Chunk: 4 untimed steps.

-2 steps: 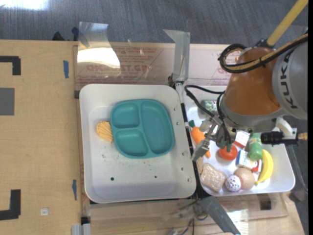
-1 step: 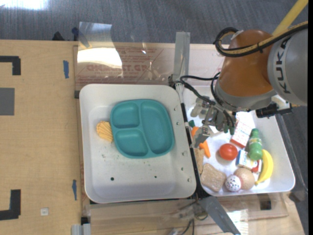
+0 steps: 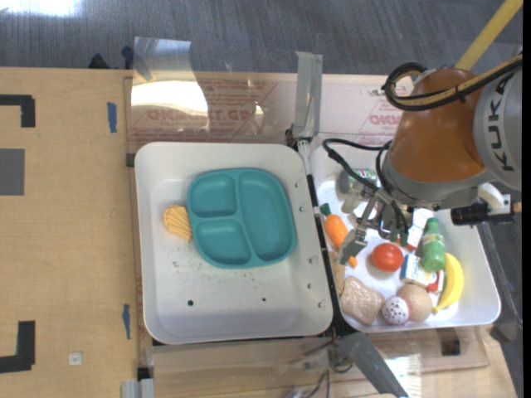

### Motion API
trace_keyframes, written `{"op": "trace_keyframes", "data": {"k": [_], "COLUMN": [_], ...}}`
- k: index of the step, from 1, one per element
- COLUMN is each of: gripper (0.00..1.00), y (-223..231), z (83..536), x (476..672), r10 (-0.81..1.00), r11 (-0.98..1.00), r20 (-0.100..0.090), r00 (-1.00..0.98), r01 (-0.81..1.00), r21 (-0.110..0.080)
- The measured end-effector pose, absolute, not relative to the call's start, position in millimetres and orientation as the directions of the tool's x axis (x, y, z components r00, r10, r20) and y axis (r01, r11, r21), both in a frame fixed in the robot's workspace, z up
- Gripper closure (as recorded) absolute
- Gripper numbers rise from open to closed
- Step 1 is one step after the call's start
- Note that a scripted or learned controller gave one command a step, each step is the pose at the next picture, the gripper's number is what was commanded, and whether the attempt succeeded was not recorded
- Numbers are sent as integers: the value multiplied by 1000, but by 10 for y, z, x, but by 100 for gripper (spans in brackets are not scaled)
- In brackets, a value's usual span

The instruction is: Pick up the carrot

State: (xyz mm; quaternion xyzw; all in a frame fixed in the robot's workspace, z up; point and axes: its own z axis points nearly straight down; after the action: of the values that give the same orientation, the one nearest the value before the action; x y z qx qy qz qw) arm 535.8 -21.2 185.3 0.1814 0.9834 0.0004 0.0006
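The carrot (image 3: pixel 335 230) is a small orange piece with a green top, lying near the left wall of the right bin (image 3: pixel 489 293). My gripper (image 3: pixel 358 237) hangs low over that bin, just right of the carrot. One dark finger (image 3: pixel 355 247) points down beside the carrot's lower end. The carrot lies on the bin floor, and nothing shows between the fingers.
A red tomato (image 3: pixel 386 257), a green vegetable (image 3: pixel 432 252), a banana (image 3: pixel 452 282), a bread slice (image 3: pixel 361 299), an egg-like ball (image 3: pixel 415 303) and a speckled ball (image 3: pixel 395 310) crowd the right bin. The left bin (image 3: pixel 158 297) holds a teal divided plate (image 3: pixel 241 215) and a yellow shell-shaped piece (image 3: pixel 177 220).
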Motion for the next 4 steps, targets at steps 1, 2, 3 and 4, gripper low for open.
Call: {"op": "trace_keyframes", "data": {"k": [1,2,3,4], "gripper": [0,0,0,0], "y": [-975,-17,-43,-470], "z": [938,1853,1849,1851], "x": [5433,4879,5572,5162], "r10": [336,826,749,621], "r11": [942,564,663,784], "r20": [5,-2,-4,-1], "r00": [-942,-564,-663,-784], "r01": [336,826,749,621], "r21": [-3,4,2,0]}}
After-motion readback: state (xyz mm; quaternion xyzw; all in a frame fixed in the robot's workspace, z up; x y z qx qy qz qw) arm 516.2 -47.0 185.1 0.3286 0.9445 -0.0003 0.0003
